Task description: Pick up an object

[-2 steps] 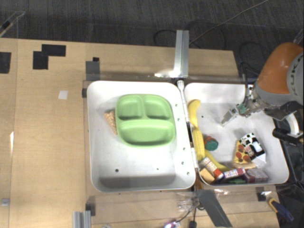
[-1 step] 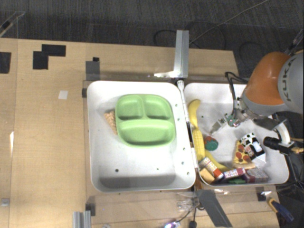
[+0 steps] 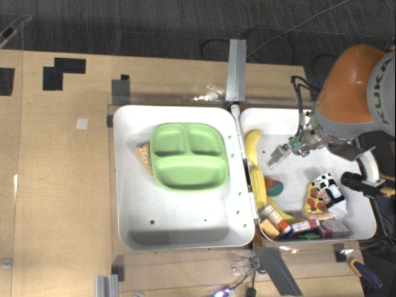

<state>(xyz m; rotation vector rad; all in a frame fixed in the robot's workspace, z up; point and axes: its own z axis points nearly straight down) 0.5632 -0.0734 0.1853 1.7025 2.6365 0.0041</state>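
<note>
A KUKA arm [image 3: 356, 91] reaches in from the right, its gripper [image 3: 281, 152] hanging above the right bin [image 3: 281, 119] of 2 white bins; nothing visible sits between its fingers, and whether they are open or closed cannot be told. Beside it, a banana [image 3: 255, 166] lies along the bin's left wall, with a pizza-slice toy [image 3: 317, 200] and small packages [image 3: 297, 226] toward the near edge. A green divided plate [image 3: 187, 155] fills the middle of the left bin [image 3: 133, 215].

Single fixed camera above the bench [image 3: 55, 184], looking down at a slant, far edge of bench toward top of frame, left bin [image 3: 130, 166] and right bin [image 3: 291, 119] both in frame, arm [image 3: 356, 91] entering from the right, moderately distant.
</note>
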